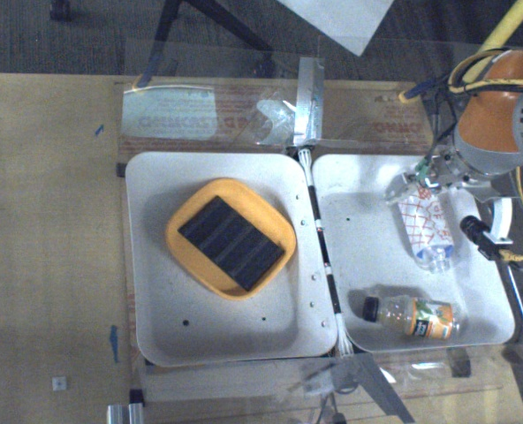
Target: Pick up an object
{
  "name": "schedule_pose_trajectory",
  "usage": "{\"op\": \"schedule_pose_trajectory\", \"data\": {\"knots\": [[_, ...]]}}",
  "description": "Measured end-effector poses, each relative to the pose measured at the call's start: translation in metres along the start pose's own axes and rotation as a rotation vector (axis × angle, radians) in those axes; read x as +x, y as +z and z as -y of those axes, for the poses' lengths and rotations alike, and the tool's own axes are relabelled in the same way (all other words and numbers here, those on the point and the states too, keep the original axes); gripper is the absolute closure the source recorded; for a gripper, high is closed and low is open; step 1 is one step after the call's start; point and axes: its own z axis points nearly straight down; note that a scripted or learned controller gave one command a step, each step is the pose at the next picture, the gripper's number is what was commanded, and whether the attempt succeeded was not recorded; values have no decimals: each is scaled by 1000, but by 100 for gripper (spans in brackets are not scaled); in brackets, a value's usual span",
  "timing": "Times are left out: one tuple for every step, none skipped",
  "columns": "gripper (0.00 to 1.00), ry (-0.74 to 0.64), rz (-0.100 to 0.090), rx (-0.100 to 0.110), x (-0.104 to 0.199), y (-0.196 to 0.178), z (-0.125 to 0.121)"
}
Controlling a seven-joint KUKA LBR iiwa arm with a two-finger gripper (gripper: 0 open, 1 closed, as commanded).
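Objects for picking lie in both white bins on the table [49,237]. Left bin [155,325]: one orange tray [191,272] with a dark ribbed insert, lying flat near the bin's centre, turned at an angle to the bin walls. Right bin [367,193]: a clear plastic bottle with a red-and-white patterned label [425,228], lying along the bin's upper right part, and a small juice bottle [412,316] with a dark cap and orange label, lying on its side near the front wall, cap toward the divider. The two bottles are apart from each other. My hand [434,177] is over the right bin's upper right corner, at the upper end of the patterned bottle. I cannot tell from this view whether contact is made or how the hand is set. My arm's orange band [496,117] sits above the bin's far right edge.
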Motion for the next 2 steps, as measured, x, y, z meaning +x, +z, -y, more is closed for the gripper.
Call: {"op": "schedule_pose_trajectory", "data": {"knots": [[0,-177,5,7,-1,1,-3],[0,-192,2,0,2,0,-5]]}}
